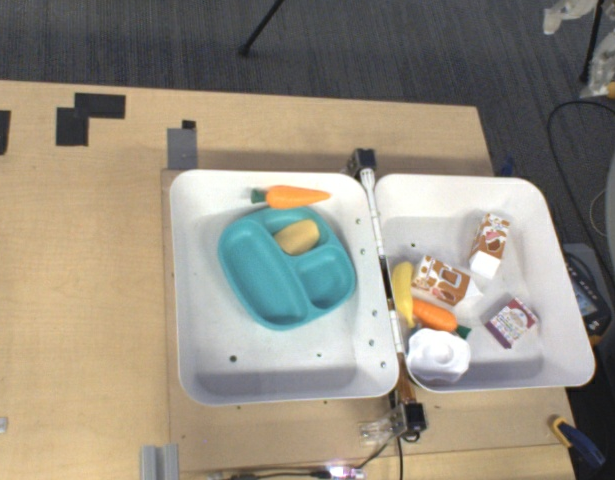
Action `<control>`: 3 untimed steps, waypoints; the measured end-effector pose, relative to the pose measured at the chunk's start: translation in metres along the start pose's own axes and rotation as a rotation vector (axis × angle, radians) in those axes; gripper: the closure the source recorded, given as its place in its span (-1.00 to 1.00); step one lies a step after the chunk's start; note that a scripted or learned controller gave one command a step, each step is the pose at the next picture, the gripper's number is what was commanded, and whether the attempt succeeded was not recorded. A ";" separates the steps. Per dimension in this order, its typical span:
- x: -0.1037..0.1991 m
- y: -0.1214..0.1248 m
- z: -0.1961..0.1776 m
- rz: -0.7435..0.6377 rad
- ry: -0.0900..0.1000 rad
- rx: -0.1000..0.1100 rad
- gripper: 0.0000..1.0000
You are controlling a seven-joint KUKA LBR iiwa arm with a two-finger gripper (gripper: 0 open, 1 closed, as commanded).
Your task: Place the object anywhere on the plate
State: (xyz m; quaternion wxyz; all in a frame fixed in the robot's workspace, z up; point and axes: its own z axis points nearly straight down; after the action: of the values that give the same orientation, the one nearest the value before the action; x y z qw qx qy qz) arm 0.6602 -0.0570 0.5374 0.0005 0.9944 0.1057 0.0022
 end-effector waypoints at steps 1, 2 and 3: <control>-0.005 0.031 0.001 -0.003 -0.002 0.000 -1.00; -0.024 0.112 0.002 0.010 -0.005 -0.002 -1.00; -0.028 0.147 0.024 0.005 -0.006 0.002 -1.00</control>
State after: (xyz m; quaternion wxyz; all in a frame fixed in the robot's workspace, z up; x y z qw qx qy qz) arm 0.6636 -0.2062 0.5133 -0.0001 0.9946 0.1035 -0.0010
